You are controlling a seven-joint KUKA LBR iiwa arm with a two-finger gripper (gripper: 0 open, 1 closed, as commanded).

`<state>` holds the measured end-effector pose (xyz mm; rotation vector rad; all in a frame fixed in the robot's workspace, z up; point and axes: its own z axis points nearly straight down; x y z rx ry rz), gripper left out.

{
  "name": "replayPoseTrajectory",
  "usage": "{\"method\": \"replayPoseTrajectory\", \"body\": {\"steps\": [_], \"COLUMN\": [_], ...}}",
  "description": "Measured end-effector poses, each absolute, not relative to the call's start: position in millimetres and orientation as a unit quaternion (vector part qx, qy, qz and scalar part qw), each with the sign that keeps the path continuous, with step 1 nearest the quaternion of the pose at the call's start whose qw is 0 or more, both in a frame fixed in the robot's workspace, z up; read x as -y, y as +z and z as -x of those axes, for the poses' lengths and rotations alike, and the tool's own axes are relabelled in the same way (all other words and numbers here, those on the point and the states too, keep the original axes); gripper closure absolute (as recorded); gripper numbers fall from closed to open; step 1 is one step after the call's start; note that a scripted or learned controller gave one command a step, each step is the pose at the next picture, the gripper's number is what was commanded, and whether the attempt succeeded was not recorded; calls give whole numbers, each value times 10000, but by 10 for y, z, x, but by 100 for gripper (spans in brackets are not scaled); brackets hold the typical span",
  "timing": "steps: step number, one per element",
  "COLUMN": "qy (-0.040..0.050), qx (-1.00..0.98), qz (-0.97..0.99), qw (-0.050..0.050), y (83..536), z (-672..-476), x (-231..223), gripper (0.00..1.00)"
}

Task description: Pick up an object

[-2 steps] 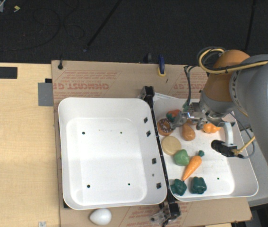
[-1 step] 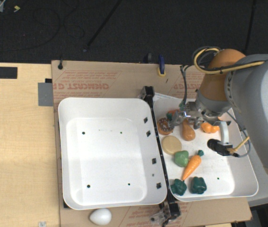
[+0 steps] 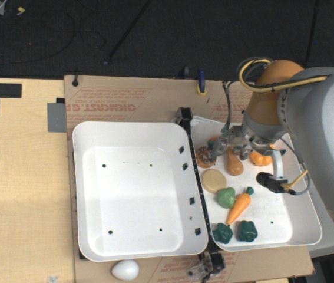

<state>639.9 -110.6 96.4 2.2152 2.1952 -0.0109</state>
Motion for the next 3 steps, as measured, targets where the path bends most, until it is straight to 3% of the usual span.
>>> {"method": "replayPoseTrajectory", "body": {"steps": [1,2,3], "qy": [49,-22,2], "qx": [-7059,-7061,-7068], "qz": [-7082,-7081,-7074], "qw": [86,1,19], "y": [956,941,907], "z": [-6303,-6451,-6429], "x": [1211,1213,1509], "gripper": [0,0,0]}}
